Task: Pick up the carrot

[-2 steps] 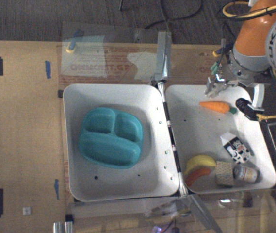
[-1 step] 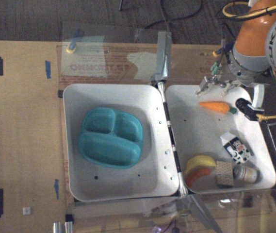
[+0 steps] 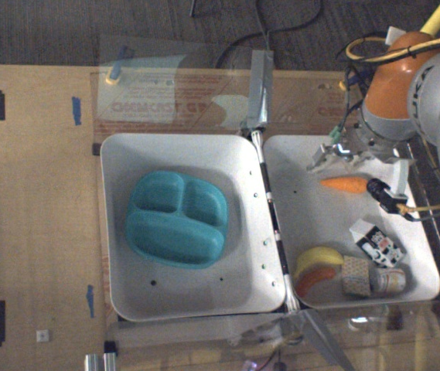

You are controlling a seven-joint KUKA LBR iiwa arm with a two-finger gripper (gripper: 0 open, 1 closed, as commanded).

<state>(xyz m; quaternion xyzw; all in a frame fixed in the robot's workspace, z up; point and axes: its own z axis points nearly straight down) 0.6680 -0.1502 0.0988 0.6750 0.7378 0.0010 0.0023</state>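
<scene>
- Gripper [image 3: 335, 151]: over the far part of the right bin [image 3: 297, 207], just above the carrot; small and blurred, so whether it is parted or closed cannot be told; nothing seen in its hold.
- Carrot [image 3: 344, 184]: orange, lying flat on the right bin's floor, near the gripper.
- Arm [image 3: 405, 91]: cut off at the right edge.
- Near corner: yellow and red fruit [image 3: 318, 267], patterned cup [image 3: 356, 277], black-and-white box [image 3: 378, 243], partly overlapping.
- Left bin [image 3: 119, 284]: teal divided tray [image 3: 177, 217].

Orange carrot [image 3: 345, 184] flat on right bin's floor, tip pointing left
</scene>
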